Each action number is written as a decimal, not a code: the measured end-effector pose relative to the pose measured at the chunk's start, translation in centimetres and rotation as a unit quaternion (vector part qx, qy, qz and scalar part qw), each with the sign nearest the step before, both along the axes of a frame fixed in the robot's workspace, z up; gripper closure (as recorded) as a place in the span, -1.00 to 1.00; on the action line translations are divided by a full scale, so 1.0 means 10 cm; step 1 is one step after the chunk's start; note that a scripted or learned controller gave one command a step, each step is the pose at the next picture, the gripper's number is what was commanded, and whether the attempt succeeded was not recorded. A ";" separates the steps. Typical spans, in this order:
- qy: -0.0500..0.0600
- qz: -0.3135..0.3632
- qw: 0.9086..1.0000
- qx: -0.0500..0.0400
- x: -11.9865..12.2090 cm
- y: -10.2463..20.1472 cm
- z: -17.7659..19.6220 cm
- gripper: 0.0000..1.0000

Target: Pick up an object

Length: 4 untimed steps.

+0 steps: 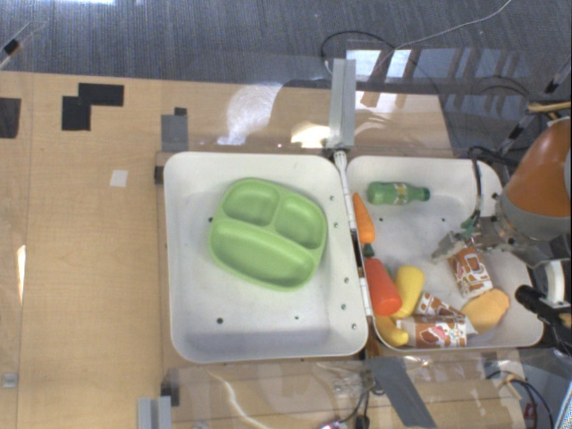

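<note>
Packet (pixel 470 273) lay just below and a little right of my pincer (pixel 458 239), in the right bin (pixel 420 231). Its long axis ran roughly up-down in the view, tilted slightly, upper end touching or nearly under my fingertips. I judged it the nearest candidate. My fingers looked spread, one reaching out left toward bare floor, nothing between them; the spread was hard to gauge.

Neighbours, right bin: bun (pixel 487 308) just below the packet, close or touching. Two cartons (pixel 438 320) lay low centre, long axes near level. Banana (pixel 407 293) sat left of the cartons, beside a red pepper (pixel 382 286) against the dividing wall. Carrot (pixel 362 220) lay above the pepper along the same wall. Green bottle (pixel 398 192) lay on its side near the far wall, well apart from me.

Left bin (pixel 192 239) held a green tray (pixel 268 232), not within easy reach.

Judgement: a short drop and small shift toward the packet's middle would be needed, jaws turned across its short side. Risk: the bun crowding the lower end.
</note>
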State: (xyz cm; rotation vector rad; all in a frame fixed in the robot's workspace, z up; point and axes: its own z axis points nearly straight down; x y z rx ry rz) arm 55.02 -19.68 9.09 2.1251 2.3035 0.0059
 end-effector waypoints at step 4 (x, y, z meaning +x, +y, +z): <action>-0.001 -0.018 1.000 0.001 0.09 0.47 1.01 1.00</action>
